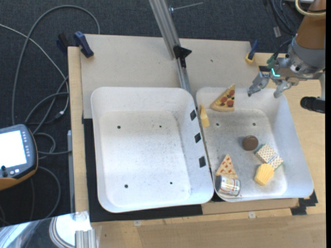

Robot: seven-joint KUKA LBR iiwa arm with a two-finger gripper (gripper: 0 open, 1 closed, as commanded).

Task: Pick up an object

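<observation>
At the far left, off the bench point(150, 61), a handheld screen point(15, 151) lay on the dark floor among loose cables point(46, 40). A blue clamp point(84, 44) gripped the bench's far left corner. The left bin point(142, 149) took up the middle of the bench, its white floor speckled with grime. A metal pole point(164, 19) slanted down from the far side to the gap between the two bins.

In the right bin point(289, 138), a small yellow piece point(205, 116) sat against the left wall. Just right of it, at the far end, lay a pizza slice point(224, 99). A second pizza slice point(226, 166) lay at the near end, touching a small can point(228, 186) on its side at the near rim. A brown round puck point(250, 143) sat near the middle. To its right and nearer were a checkered block point(269, 155) and, just beside it, a yellow ridged chunk point(264, 175).

The tool point(266, 88) hung above the bin's far right corner, its two fingers spread apart with nothing between them, well right of the far pizza slice. The grey arm point(310, 40) with its orange band reached in from the right.
</observation>
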